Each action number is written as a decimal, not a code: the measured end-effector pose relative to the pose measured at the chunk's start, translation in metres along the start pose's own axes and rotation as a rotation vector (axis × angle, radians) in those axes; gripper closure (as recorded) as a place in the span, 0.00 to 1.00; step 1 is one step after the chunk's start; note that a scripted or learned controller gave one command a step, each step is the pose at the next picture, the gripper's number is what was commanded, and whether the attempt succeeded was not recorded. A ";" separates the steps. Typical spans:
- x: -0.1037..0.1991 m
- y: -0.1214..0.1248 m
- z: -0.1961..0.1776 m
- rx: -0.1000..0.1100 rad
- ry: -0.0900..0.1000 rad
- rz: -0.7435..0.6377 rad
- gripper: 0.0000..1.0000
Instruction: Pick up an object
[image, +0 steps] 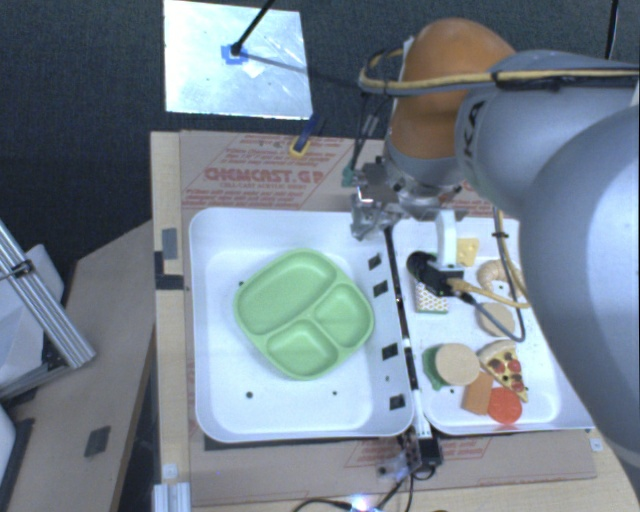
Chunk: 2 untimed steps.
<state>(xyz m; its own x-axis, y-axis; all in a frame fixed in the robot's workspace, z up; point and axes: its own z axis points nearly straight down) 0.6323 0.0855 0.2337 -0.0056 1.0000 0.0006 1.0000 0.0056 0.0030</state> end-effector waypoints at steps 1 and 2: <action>-0.005 0.000 0.001 0.001 -0.001 0.004 1.00; -0.007 -0.011 0.011 0.003 -0.001 0.005 1.00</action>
